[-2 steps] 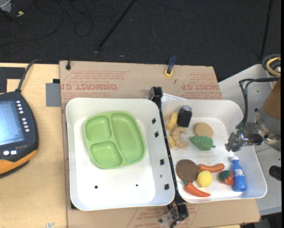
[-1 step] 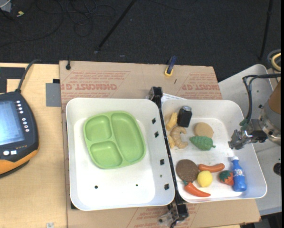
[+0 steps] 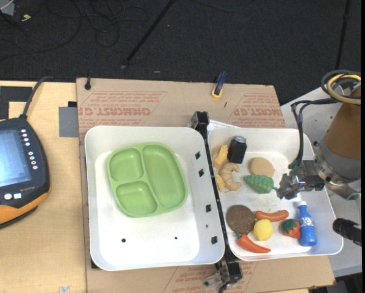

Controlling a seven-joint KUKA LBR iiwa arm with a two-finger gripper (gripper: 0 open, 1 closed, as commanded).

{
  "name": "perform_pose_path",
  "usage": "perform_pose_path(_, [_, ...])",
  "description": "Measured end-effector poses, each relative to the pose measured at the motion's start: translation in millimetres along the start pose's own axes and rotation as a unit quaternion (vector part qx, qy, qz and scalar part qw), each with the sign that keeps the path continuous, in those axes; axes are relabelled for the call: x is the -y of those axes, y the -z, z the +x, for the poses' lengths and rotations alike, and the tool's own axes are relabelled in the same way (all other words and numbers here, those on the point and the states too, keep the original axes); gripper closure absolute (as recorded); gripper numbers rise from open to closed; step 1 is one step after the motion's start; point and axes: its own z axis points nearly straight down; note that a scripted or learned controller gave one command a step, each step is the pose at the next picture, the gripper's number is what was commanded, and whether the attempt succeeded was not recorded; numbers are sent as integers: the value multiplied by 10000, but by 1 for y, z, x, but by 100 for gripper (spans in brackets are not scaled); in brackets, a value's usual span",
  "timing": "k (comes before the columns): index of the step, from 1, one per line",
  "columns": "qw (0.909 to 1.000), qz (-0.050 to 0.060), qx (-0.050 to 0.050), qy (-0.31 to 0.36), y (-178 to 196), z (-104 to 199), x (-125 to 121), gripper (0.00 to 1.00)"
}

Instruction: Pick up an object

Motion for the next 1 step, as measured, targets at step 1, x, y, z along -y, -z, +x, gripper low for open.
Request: perform_pose_path(1, [10000,4,1,6,-1,63,5,100])
